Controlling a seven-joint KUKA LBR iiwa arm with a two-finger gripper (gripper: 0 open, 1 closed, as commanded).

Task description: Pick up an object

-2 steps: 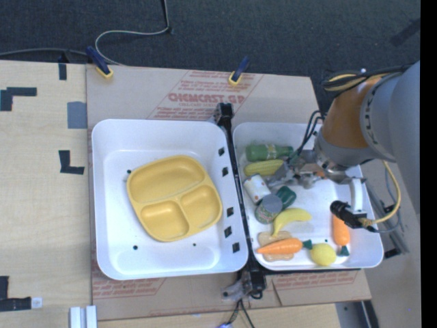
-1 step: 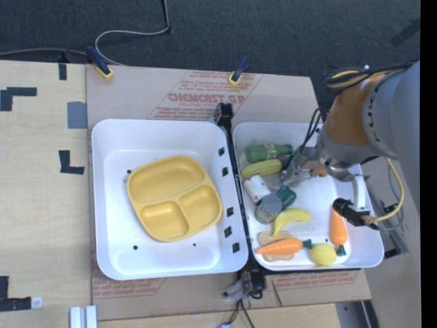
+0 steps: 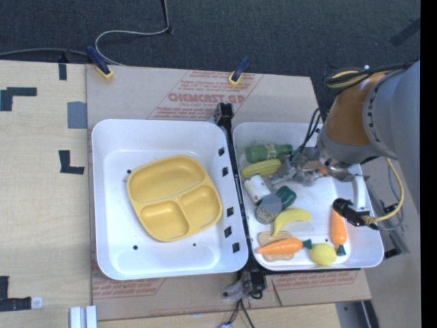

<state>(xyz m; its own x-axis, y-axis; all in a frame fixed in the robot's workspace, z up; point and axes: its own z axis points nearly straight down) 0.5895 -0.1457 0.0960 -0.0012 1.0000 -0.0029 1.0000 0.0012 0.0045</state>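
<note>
The left bin (image 3: 109, 203) holds a yellow divided plate (image 3: 174, 197). The right bin (image 3: 365, 251) at the frame's lower right holds toy food: a corn cob (image 3: 261, 168), a green bottle (image 3: 268, 152), a banana (image 3: 290, 219), two carrots (image 3: 280, 247), and a lemon (image 3: 323, 253). The end effector (image 3: 300, 169) sits low in the upper part of this bin near the corn; whether it is released or clenched cannot be told.

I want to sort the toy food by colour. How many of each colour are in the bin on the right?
Orange: 2, carrot and carrot
Yellow: 3, banana, lemon, corn
Green: 2, cucumber, small dark green piece
White: 1, bottle
Grey: 1, can
Total: 9
</note>
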